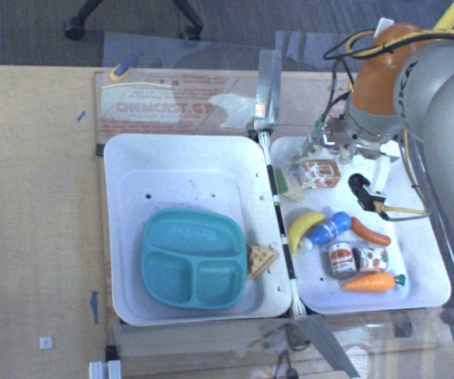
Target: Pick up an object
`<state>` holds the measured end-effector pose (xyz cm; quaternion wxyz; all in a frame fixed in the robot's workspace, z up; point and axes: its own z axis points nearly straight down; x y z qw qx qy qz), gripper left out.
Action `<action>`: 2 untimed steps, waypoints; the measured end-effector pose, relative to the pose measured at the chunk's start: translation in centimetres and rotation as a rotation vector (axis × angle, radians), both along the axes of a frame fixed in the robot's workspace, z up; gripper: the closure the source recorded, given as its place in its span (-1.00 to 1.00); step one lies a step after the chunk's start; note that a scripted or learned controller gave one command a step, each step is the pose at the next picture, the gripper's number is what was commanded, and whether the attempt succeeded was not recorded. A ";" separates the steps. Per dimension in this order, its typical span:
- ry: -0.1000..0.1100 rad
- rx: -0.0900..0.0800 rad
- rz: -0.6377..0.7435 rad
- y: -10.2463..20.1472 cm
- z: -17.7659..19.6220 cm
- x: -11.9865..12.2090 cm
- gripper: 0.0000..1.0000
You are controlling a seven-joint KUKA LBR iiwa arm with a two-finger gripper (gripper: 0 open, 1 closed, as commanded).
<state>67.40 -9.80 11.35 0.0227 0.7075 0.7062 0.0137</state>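
Observation:
My gripper (pixel 327 140) hangs over the far end of the right bin (pixel 424 267), under the orange wrist band. Just in front of it a small brown-and-white carton (pixel 320 174) lies on the bin floor, with a green item (pixel 282 181) to its left by the bin wall. Nearer the front lie a yellow banana (pixel 302 229), a blue bottle (pixel 331 228), a red sausage (pixel 370 233), two small cans (pixel 341 259) (pixel 373 257) and an orange carrot (pixel 370 283). Whether the gripper touches the carton I cannot tell.
The left bin (pixel 179 172) holds a teal divided plate (pixel 193 259) and a toast-like wedge (pixel 261 260) against its right wall. A metal bracket (pixel 268 93) stands behind the divider between the bins. The grey arm fills the upper right.

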 end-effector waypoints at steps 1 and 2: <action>-0.016 0.002 0.003 0.3 0.1 -3.1 -1.00; 0.006 0.006 0.002 0.2 -0.1 -0.4 -1.00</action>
